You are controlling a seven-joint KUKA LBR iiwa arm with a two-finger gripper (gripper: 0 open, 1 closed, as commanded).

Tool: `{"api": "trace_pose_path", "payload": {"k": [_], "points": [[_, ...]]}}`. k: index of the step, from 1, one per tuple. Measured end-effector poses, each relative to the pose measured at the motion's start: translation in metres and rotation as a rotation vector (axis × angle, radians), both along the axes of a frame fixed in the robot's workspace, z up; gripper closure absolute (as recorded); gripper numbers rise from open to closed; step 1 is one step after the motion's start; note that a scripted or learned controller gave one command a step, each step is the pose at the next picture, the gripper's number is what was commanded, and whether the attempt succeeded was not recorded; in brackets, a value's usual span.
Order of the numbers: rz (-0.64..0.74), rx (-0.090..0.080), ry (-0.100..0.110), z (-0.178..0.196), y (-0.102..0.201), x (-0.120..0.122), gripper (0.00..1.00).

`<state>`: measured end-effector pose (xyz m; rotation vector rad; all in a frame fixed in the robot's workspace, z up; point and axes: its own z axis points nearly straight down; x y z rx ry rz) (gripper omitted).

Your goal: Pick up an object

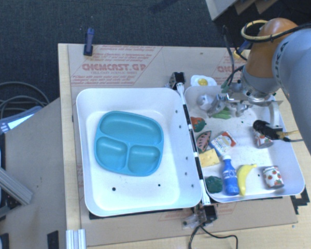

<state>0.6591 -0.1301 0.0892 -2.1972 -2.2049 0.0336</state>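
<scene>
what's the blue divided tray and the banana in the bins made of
The blue divided tray looks like moulded plastic: uniform colour, rounded compartments, soft sheen. The banana is probably a plastic toy, judging by its flat, even yellow; the view is too coarse to be sure.

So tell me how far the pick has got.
Done: the arm has reached over the right bin and its claw is down at the bin's far end, by a green item. In hand: nothing visibly lifted. Left: the grasp and lift; the banana, blue bottle and the rest lie in the bin.
</scene>
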Motion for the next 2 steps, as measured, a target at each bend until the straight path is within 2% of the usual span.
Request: {"api": "trace_pose_path", "payload": {"k": [1,2], "points": [[-0.004,-0.005,-0.034,-0.005,-0.005,-0.053,0.00],[0.000,-0.005,0.008,-0.009,0.005,-0.004,0.00]]}}
